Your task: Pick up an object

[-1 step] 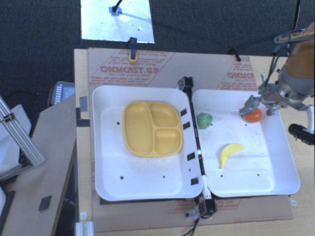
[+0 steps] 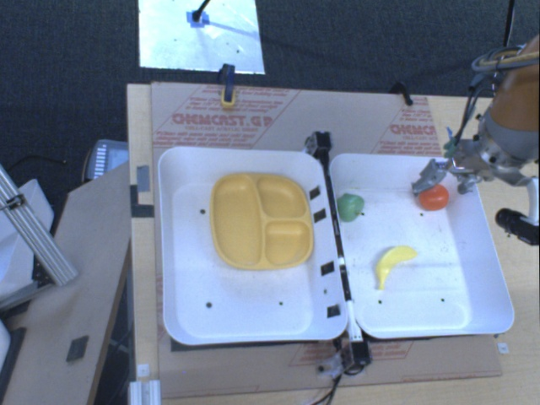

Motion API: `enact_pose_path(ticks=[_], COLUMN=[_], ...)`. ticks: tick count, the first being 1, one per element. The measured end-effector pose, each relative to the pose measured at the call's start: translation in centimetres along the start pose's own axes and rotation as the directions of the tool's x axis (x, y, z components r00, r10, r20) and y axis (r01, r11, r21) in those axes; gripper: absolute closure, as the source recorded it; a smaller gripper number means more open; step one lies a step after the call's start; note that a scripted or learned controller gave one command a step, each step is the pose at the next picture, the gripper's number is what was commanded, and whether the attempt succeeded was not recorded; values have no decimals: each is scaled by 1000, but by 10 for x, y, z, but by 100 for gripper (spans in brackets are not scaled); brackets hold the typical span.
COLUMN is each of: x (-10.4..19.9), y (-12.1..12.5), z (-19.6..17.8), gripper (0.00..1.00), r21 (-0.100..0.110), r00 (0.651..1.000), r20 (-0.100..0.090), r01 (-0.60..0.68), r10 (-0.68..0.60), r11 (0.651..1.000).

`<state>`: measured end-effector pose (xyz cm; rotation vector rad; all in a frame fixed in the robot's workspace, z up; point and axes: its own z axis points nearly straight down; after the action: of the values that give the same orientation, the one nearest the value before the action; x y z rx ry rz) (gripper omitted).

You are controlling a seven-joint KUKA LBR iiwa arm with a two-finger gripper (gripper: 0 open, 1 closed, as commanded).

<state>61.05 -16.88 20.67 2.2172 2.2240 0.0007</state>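
Hovered just above the tomato [image 2: 434, 197] in the right bin [image 2: 481, 310]; gripper [image 2: 440, 178] spread apart, grasping nothing. Best lowered straight, centred over it, then closed gently.

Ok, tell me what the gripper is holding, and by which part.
Cannot be told. The gripper sits right above the orange-red ball in the right bin, but no grasp is visible.
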Motion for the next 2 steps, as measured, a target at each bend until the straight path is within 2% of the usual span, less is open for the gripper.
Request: enact_pose_path(ticks=[1, 2], x=[-8, -7], y=[6, 0], z=[51, 113], gripper=[0, 0], r21=[3, 5], r00=[1000, 1000], r20=[0, -1], r01=[-2, -2], r10=[2, 2], r11=[1000, 1000])
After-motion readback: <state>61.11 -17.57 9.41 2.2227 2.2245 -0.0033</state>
